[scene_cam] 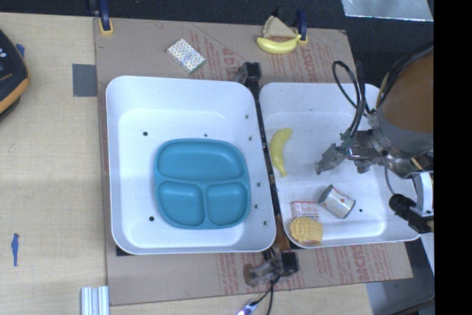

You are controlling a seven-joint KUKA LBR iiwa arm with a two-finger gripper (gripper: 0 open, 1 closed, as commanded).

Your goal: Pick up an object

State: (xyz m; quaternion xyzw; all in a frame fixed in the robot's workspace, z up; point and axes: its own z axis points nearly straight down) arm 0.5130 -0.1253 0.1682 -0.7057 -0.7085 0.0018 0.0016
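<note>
In the right bin (310, 103) lie a yellow banana (279, 150), a small silver can (337, 201) on its side, and a round yellow waffle-like toy (306, 230) beside a small red-and-white packet (304, 209). My gripper (330, 159) hangs over the middle of the right bin, a little above and left of the can and to the right of the banana. Nothing shows between its fingers. The left bin (125, 158) holds a blue divided plate (201, 182).
Outside the bins, a second banana toy with a sandwich piece (279, 37) and a small patterned packet (185, 54) lie on the cardboard behind them. A black clamp (249, 73) sits where the bins meet. Cables loop above the gripper at the right bin's far side.
</note>
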